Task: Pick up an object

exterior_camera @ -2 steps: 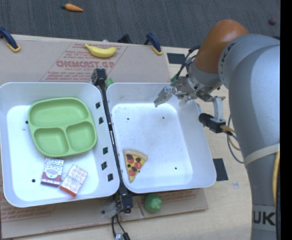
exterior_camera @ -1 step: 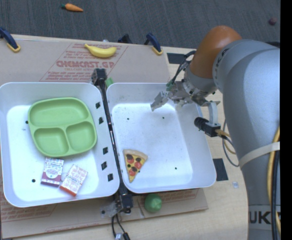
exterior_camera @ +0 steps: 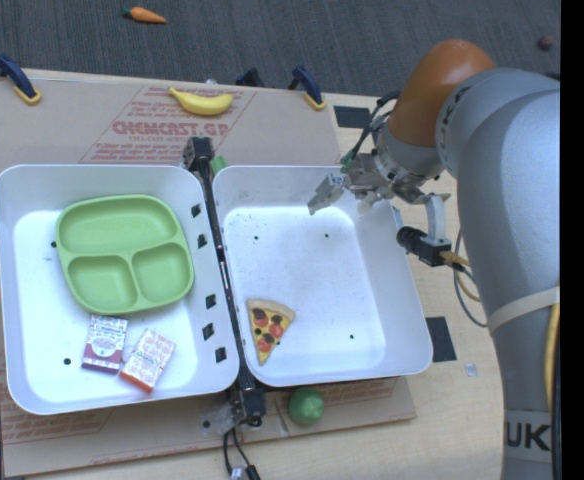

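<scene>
One pizza slice point(exterior_camera: 268, 329) lying at six o'clock in the right bin point(exterior_camera: 392, 298), well apart from gripper point(exterior_camera: 324, 198) poised at twelve, grip unreadable, holding nothing visible; likely miss against flat toy hugging bin floor.

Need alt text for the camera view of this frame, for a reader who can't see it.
The grey arm's gripper hovers over the right bin's far edge, with a pizza slice near its front. The left bin holds a green divided plate and two small packets.
</scene>
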You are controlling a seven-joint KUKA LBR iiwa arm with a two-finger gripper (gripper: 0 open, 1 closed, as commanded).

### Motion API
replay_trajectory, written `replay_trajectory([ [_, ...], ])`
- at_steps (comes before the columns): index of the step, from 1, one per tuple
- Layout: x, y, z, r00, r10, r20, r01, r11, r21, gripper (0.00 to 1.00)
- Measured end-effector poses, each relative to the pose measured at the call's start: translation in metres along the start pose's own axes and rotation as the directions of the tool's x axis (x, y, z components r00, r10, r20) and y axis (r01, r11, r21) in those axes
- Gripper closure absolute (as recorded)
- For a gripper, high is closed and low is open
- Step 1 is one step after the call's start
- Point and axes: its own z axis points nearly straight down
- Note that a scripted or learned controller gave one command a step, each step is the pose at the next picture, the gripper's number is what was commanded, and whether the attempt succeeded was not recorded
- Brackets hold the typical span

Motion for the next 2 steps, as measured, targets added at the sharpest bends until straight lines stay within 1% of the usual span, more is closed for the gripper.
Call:
replay_trajectory([
  [1, 0.001, 0.0, 0.022, 1.0, -0.003, 0.0, 0.003, 1.0, 0.003, 0.0],
  [2, 0.0, 0.0, -0.001, 1.0, 0.0, 0.0, 0.0, 1.0, 0.0, 0.0],
])
